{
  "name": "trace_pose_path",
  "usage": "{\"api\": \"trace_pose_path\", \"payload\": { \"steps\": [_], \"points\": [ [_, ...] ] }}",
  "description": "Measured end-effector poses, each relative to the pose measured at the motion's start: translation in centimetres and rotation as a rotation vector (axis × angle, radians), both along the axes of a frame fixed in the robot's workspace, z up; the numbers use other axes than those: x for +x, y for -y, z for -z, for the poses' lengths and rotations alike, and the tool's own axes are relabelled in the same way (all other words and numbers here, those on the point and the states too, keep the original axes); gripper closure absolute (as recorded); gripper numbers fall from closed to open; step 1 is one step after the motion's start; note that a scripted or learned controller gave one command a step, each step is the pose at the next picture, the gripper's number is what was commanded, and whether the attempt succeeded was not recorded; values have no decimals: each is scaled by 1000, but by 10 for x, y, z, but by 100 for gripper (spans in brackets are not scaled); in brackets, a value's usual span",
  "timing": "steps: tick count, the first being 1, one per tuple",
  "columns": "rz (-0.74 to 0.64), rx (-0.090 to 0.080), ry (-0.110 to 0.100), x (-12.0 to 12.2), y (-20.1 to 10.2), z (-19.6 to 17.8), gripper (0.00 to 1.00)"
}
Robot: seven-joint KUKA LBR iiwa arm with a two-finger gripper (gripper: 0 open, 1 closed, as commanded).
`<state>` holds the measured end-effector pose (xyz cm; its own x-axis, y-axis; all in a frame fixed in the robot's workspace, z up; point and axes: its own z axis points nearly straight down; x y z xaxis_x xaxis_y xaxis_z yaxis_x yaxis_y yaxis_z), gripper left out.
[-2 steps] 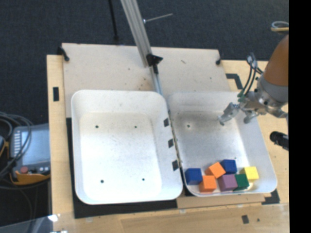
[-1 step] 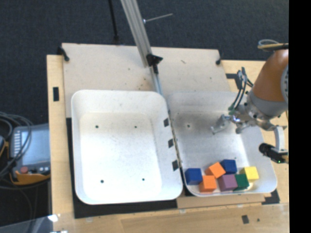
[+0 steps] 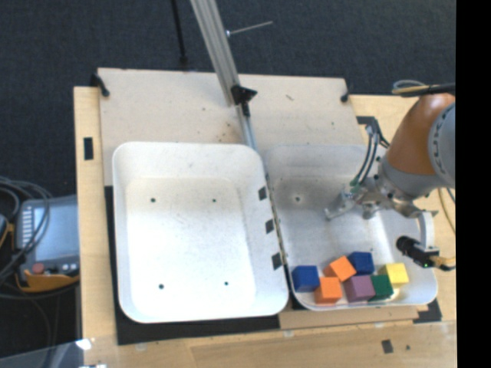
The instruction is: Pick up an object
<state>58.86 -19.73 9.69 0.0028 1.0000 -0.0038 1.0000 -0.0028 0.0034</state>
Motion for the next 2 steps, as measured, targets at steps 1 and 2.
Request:
{"api": "trace_pose_path", "payload": {
  "steps": [1, 2],
  "points": [
    [6, 1, 5, 1, 1, -13, 100],
    [-6, 1, 4, 12, -3, -68, 100]
  ]
}}
